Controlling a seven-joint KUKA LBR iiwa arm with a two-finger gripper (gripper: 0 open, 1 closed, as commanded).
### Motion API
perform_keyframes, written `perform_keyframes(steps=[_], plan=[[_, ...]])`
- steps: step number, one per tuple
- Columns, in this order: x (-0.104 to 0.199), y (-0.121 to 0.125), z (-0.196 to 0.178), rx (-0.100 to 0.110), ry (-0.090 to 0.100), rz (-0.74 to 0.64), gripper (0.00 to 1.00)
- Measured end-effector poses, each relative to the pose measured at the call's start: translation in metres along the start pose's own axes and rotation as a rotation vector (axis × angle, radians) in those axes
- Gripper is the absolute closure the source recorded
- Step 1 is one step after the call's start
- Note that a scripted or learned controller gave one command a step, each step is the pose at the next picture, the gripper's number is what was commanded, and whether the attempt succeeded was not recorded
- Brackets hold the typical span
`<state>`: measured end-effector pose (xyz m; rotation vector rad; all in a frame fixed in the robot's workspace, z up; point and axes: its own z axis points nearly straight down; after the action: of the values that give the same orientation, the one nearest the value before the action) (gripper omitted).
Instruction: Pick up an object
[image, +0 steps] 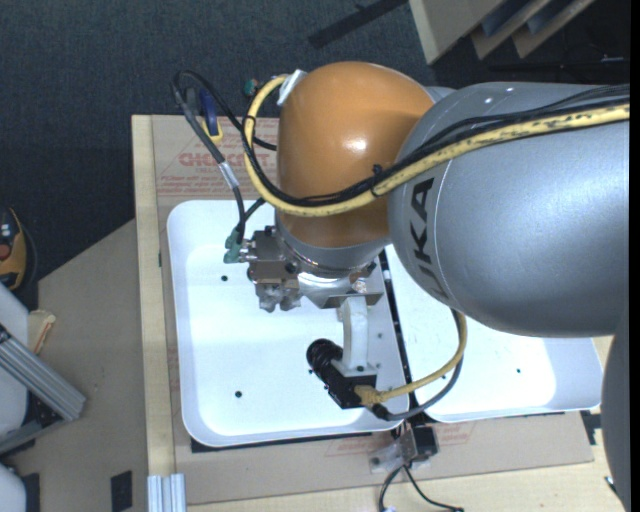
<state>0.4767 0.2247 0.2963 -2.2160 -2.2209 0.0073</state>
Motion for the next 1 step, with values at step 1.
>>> perform_keyframes(steps=[1], plan=[[-0.0002,0.0028,-0.0691,-0.014,0.004,0.001,1.0]])
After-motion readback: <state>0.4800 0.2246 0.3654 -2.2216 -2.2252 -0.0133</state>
